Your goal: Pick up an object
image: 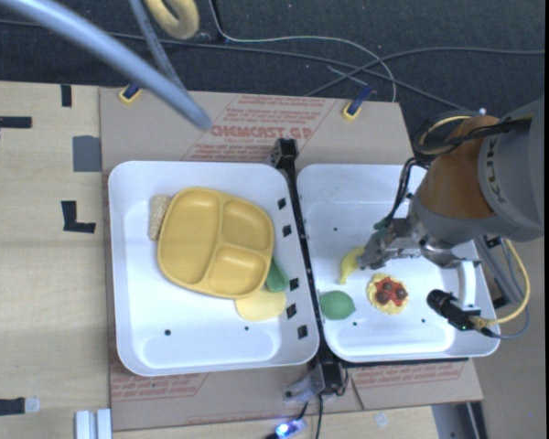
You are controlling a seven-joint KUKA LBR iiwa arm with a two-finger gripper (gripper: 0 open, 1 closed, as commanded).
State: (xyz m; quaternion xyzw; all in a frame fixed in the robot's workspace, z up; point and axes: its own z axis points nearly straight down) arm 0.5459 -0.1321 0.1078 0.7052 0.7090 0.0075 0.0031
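Yellow banana [349,264] lies just beside the claw [381,251] in the right bin [366,187].

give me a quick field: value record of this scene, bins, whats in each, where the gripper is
left bin: yellow divided tray, tan sponge-like piece at its left edge, green item and pale yellow item at its lower right
right bin: yellow banana-like piece, green round object, small pizza-like toy
gripper: over right bin, beside the banana-like piece
holding anything: not evident
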